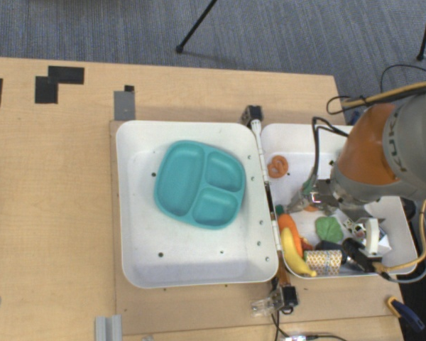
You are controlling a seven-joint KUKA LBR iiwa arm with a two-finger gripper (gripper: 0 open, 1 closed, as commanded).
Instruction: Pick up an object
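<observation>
A wooden bench (57, 226) holds two shallow white bins side by side, seen from above at a slant. The left bin (192, 268) holds one thing: a teal plate (199, 183) with three compartments, lying flat near its middle. The right bin (298, 141) is crowded along its near edge. A grey robot arm (412, 141) with an orange band reaches in from the right and hangs low over this bin, covering much of it. Its gripper (319, 197) sits just above the clutter; whether it is spread or pressed together cannot be told, and nothing is seen held in it.

The loose objects all lie in the right bin. A yellow banana (293, 251) rests against the near left wall, with an orange carrot (289, 223) just beside it. A green leafy toy (329, 228) lies near the gripper. A small orange round piece (277, 166) sits apart, by the left wall.

The pickup looks not yet done: every object appears to rest in the bin, so closing on one and lifting remain.
</observation>
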